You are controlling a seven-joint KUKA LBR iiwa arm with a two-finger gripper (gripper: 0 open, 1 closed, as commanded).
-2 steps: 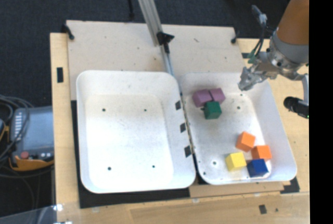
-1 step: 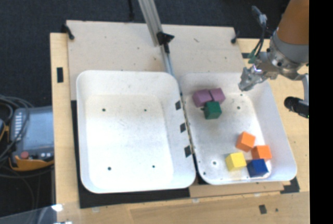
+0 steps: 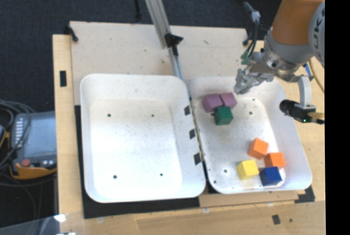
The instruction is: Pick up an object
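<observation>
Grey two-finger gripper (image 3: 243, 85), grip state unclear, hovers over the right shallow white plastic bin (image 3: 290, 135); purple blocks (image 3: 219, 101) and a green cube (image 3: 223, 115) lie just beside it.

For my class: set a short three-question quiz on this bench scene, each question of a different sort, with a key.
1. True or false: every block lies in the right bin.
2. Multiple choice: which block touches the purple blocks? A) yellow B) green C) blue
3. Fill in: the gripper hangs over the right bin's ____ edge, near the purple blocks.

Key:
1. True; the left bin holds none.
2. B, the green block sits right against them. The yellow block and blue block lie at the near end with the two orange blocks.
3. Far.
</observation>
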